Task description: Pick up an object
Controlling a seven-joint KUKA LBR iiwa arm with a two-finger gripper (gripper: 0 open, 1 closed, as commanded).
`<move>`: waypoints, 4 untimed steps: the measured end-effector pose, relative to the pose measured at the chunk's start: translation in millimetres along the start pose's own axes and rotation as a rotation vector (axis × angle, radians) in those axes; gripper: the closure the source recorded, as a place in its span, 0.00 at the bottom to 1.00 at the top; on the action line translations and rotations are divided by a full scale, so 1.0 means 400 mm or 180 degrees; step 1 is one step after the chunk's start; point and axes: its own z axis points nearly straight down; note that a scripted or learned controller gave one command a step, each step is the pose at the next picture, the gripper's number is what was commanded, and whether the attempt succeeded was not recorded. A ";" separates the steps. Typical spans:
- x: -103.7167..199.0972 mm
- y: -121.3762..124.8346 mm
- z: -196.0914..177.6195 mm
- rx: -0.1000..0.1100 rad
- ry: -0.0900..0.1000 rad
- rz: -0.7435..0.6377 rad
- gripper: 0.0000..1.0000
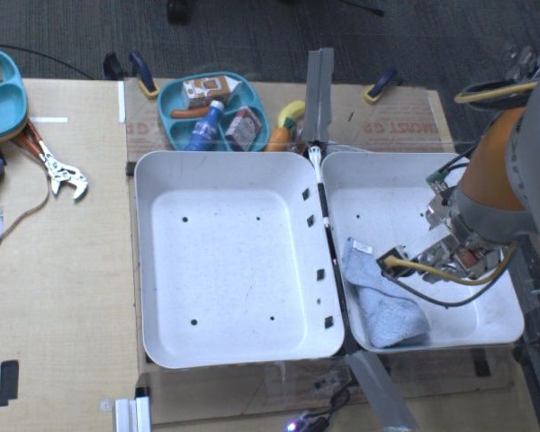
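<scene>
Camera view: grey-blue cloth (384,302), long axis running upper-left to lower-right.

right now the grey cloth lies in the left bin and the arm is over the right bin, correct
Not quite: the camera view shows the cloth in the right bin, not the left. The arm is over the right bin, as you said.

— What colour is the arm (533,151)?
— Grey and smooth-cased, with a broad orange band (488,174), a darker grey wrist (486,219), and a gripper (432,261) of silvery metal.
</scene>
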 end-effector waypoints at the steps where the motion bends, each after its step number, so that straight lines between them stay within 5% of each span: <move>1: 0.000 0.000 0.000 -0.0001 0.0000 0.0001 0.00; 2: -0.143 0.252 -0.139 -0.0006 0.0005 -0.0144 0.00; 3: -0.007 0.047 0.116 0.0006 -0.0002 0.0437 0.00; 4: -0.009 0.035 0.047 -0.0003 0.0006 0.0631 0.00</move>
